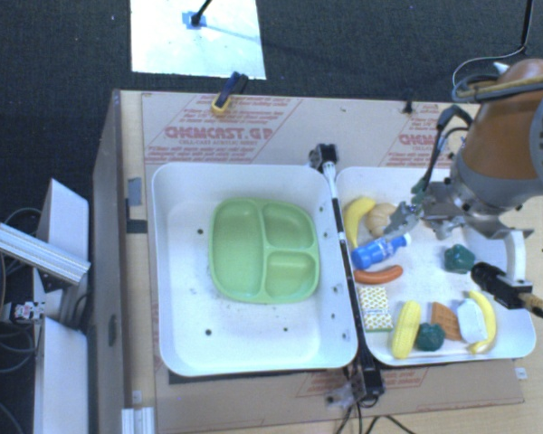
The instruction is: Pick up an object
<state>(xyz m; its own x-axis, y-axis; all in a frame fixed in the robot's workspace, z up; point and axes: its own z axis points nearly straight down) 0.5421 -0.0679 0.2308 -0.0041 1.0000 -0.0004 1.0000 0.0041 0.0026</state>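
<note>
The arm comes in from three o'clock, its hand low over the right bin, just at the one o'clock end of the blue bottle; whether it is clenched I cannot tell. A banana lies at the bottle's eleven o'clock. The left bin holds a green divided plate.

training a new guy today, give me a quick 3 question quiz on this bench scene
1. True or false: the green plate lies in the left bin.
2. Which thing lies nearest the hand? A blue bottle, B corn cob, C white bottle.
3. Fill in: the carrot lies just below the ____ bottle in the picture.

Key: 1 true; 2 A; 3 blue.
</note>
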